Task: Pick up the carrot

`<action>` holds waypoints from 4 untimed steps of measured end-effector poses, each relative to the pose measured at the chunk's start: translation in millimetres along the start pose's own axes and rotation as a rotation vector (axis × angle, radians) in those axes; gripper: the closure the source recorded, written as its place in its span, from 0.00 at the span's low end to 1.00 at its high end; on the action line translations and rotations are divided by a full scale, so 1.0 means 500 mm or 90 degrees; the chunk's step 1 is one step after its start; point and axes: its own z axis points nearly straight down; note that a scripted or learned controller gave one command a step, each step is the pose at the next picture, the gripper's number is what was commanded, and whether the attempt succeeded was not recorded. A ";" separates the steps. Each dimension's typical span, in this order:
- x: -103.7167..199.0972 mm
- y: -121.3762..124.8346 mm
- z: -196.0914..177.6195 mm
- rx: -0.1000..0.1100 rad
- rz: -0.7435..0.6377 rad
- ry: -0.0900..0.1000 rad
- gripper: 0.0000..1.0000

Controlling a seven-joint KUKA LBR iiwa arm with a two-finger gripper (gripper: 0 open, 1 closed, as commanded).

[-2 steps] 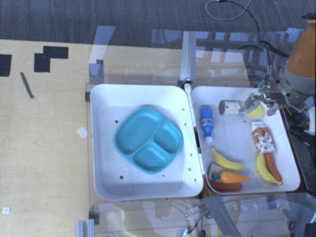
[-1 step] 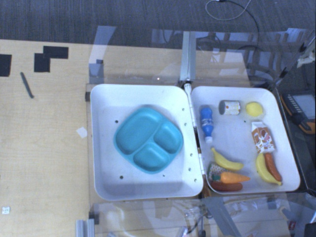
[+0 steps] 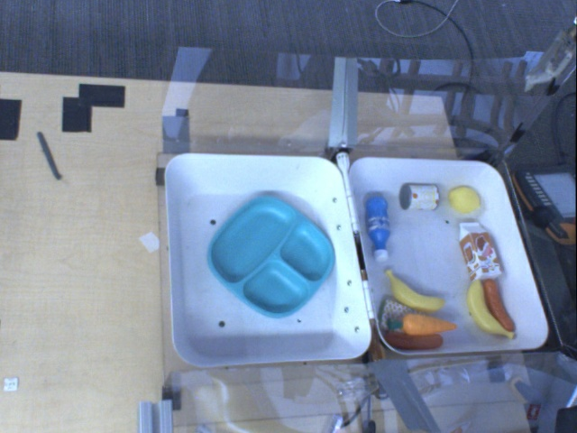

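Carrot [image 3: 426,324] lies at near left of right bin [image 3: 534,269], between a small banana [image 3: 414,293] and a red sausage [image 3: 415,341]; jaws' state: cannot tell.

Looks like a robotics lab cell to me, not a kitchen. I work over a pale wood bench [image 3: 81,278] with two shallow white bins [image 3: 180,332] set side by side, clear plastic guards [image 3: 397,106] around them, a metal post [image 3: 341,106] between. Black tape marks [image 3: 90,106] on the bench, loose cable [image 3: 433,12] on grey carpet [image 3: 180,7]. Food in the right bin looks like toy props.
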 end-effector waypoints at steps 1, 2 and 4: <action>-0.040 -0.023 0.001 0.001 0.103 0.000 0.00; -0.085 -0.075 0.001 0.001 0.335 -0.001 0.00; -0.099 -0.074 0.001 0.001 0.441 -0.001 0.00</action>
